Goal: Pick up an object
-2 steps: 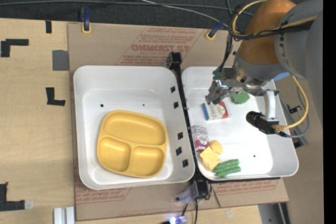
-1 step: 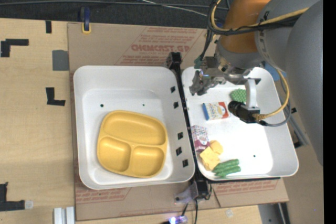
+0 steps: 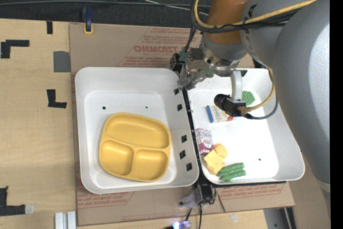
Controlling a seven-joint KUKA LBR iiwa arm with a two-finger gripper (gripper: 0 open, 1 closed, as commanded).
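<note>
- Gripper [image 3: 188, 73] hovering at upper centre of frame, over top end of divider [image 3: 187, 128] between bins. Spread or pressed together: cannot tell (wrist clutter masking it).
- Nearest candidate: blue-and-white packet [image 3: 213, 113], lying flat in right bin [image 3: 292, 161], just below-right of gripper, apart from it.
- Probably handling light, thin, slippery; pinching across narrow width looking best.
- Pink wrapper [image 3: 204, 140], yellow block [image 3: 215, 159], green pea pod [image 3: 232, 171] lying lower, toward lower centre.
- Yellow divided plate [image 3: 135, 146] sitting in left bin [image 3: 86, 115]: stiff, smooth, wide, only rim offering hold.

non-task, you see: left bin [image 3: 86, 79] view-left of gripper [image 3: 187, 73] | right bin [image 3: 270, 145] view-right | cardboard [image 3: 139, 43] under both | blue clamp [image 3: 87, 16] far view-left
</note>
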